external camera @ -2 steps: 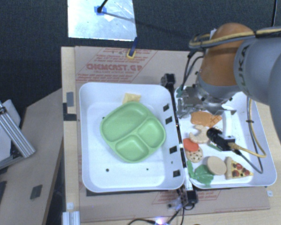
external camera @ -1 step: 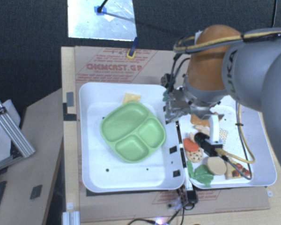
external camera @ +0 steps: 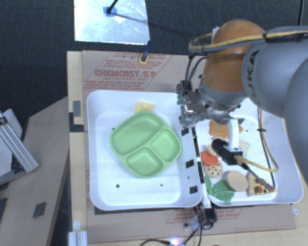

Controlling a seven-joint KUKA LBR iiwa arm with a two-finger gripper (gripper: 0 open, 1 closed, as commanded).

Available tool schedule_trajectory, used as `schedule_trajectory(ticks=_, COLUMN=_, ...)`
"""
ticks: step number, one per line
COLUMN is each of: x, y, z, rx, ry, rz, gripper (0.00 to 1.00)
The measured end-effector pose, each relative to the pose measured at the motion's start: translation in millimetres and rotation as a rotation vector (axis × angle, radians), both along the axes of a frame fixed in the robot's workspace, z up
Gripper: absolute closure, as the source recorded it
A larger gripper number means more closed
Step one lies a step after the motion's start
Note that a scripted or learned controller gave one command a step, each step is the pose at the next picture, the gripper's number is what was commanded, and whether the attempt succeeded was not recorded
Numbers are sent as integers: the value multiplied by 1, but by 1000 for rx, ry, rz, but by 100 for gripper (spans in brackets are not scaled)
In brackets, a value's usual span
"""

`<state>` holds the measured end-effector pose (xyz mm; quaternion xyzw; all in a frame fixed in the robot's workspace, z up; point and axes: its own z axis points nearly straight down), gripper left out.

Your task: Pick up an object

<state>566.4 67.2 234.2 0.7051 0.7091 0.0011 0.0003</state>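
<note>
Camera view: pincer [external camera: 191, 111] over the bins' divider, its grip impossible to tell, right bin [external camera: 290, 181] partly arm-hidden.

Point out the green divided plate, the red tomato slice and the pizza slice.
green divided plate [external camera: 145, 143]: camera view, centre ridge.
red tomato slice [external camera: 209, 159]: camera view, middle of its top face.
pizza slice [external camera: 260, 188]: camera view, its topped face.

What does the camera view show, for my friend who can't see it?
A big grey and orange robot arm reaches from the right over two white bins. The left bin holds a green divided plate; the right bin holds toy food, like a pizza slice.
</note>
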Motion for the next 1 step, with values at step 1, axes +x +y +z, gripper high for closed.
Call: schedule_trajectory(ticks=1, x=-11, y=-6, z=-15, rx=-1, ry=3, rz=-5, gripper=100)
